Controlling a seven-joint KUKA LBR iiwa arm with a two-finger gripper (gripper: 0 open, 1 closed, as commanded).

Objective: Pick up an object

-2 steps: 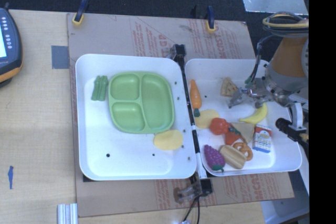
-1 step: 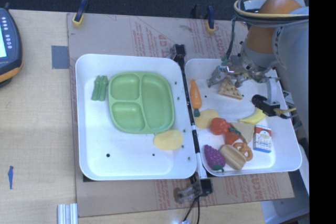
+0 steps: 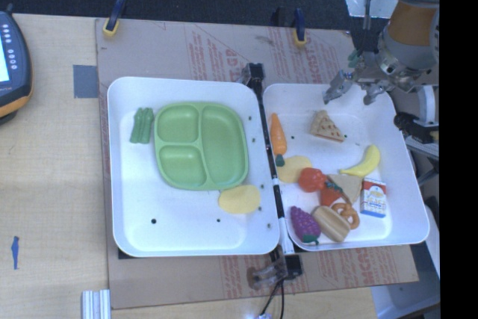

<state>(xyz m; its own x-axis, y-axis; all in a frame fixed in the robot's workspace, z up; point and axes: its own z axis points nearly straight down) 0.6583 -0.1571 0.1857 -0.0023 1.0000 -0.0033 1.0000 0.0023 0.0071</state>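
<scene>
My gripper [image 3: 351,91] hangs over the far edge of the right bin [image 3: 407,213], open, with nothing between its fingers. Just below it lies a wedge of toast-like food [image 3: 327,127]. Further down the same bin lie a carrot [image 3: 278,134], a banana [image 3: 361,162], a tomato [image 3: 311,178], a small carton [image 3: 373,199], a hot dog [image 3: 333,221] and purple grapes [image 3: 303,223]. In the left bin [image 3: 123,228] sit a green divided plate [image 3: 201,145], a green bean pod [image 3: 141,125] and a yellow chip [image 3: 239,199].
A ridge with a black clamp [image 3: 255,73] divides the two bins. Blue and yellow clips [image 3: 299,26] hold the cardboard at the back. A handheld pendant [image 3: 11,63] rests at the bench's far left.
</scene>
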